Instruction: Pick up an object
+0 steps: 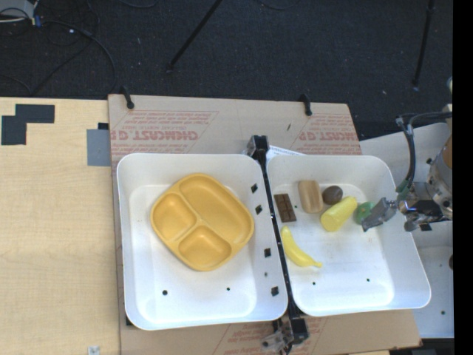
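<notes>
The right bin (369, 294) holds several small things: a dark brown bar (284, 207), a tan block (310, 196), a dark brown round piece (332, 194), a yellow cylinder (338, 214), a small green object (362, 212) and a yellow banana (298, 250). My gripper (380, 214) reaches in over the bin's right side. It sits right beside the green object, touching or nearly touching it. The arm's wrist (425, 211) hangs over the bin's right rim.
The left bin (140, 287) holds a yellow divided plate (201, 220). A black divider (270, 228) runs between the two bins. Cardboard (222, 128) lies behind the bins, and a wooden bench top (52, 235) stretches to the left.
</notes>
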